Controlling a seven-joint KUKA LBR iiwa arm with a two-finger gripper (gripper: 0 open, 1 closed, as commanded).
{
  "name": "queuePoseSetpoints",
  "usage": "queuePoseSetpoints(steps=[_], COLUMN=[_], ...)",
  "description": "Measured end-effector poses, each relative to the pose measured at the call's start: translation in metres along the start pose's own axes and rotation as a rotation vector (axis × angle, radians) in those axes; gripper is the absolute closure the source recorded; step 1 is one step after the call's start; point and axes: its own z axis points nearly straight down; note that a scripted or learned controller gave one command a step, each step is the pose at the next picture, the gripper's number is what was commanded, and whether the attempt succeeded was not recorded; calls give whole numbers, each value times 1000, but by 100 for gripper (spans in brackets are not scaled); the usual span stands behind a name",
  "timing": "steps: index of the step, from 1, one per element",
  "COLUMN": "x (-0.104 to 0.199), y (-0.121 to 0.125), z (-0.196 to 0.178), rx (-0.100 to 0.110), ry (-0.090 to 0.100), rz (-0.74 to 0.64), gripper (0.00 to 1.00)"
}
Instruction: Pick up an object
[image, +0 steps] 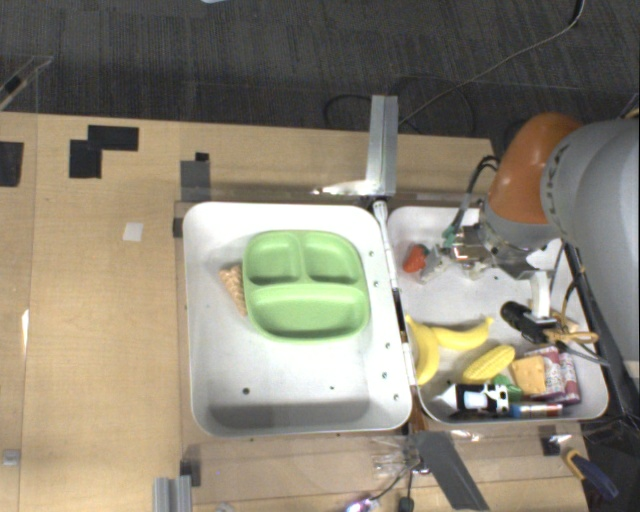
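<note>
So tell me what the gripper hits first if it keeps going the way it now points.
Most likely the small red object. The gripper sits low in the right bin, pointing toward that bin's left side, and the red object lies just ahead of it. Depth is unclear from this slanted view, so it might pass above.

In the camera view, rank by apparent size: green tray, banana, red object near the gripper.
1. green tray, clearly largest
2. banana
3. red object, smallest, beside the gripper

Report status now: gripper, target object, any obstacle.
Gripper low in right bin, fingers unclear. Small red object beside it, not held. Bananas nearer front, apart.
</note>
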Motion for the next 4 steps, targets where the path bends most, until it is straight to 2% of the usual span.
queuePoseSetpoints(steps=[1,2,3,4], x=[4,-46,-2,-2], y=[32,43,44,1], z=[2,1,2,0], rx=[44,5,10,1], ry=[3,0,-7,0], rz=[-70,-143,-253,-273], gripper=[0,0,0,0])
